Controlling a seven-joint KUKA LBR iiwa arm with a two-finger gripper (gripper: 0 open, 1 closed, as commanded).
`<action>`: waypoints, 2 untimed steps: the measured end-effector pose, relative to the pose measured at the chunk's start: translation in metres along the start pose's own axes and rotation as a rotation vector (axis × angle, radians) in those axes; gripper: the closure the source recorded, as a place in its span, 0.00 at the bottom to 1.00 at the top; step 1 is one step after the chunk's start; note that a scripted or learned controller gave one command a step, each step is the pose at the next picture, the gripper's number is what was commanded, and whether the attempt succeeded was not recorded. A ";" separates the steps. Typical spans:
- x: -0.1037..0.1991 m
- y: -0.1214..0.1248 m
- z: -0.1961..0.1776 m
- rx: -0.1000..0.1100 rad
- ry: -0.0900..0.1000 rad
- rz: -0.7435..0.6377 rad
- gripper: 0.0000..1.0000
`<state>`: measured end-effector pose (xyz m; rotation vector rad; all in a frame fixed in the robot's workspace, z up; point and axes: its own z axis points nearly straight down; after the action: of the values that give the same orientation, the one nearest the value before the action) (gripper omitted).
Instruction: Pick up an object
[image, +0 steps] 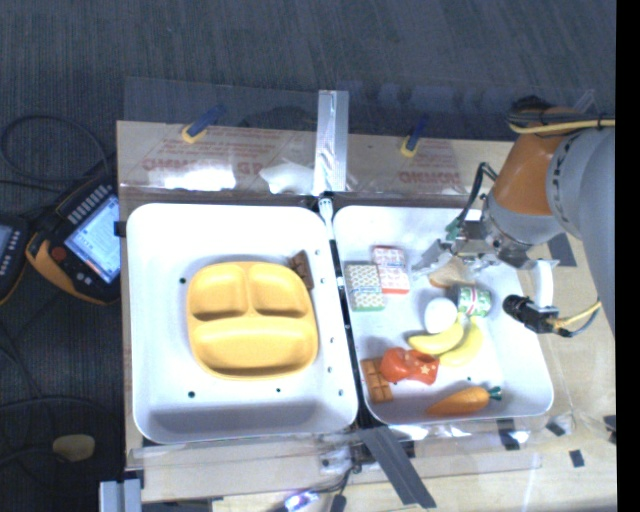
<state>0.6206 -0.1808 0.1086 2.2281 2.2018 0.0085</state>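
The right bin (520, 385) holds several small items. A white egg (439, 315) lies beside a yellow banana (448, 341). A green can (473, 300) rests on its side next to them. Two small patterned boxes (377, 279) lie toward the bin's left wall. A red pepper (410, 367), a brown waffle piece (375, 380) and an orange carrot (460, 401) lie along the front. My gripper (458, 247) hangs low over the back right of this bin, just above a tan slice (447, 273) and the can.
The left bin (160, 400) carries a yellow divided plate (252, 317), with a small brown piece (300, 265) at its far right corner. A handheld pendant (85, 245) lies off the bench at the left. A black cable connector (527, 310) dangles over the right bin's right wall.
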 end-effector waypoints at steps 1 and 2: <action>-0.004 -0.005 0.009 0.001 0.002 0.068 0.00; -0.007 0.009 0.016 -0.003 0.000 0.079 0.00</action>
<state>0.6292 -0.1883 0.0928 2.3116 2.1105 0.0125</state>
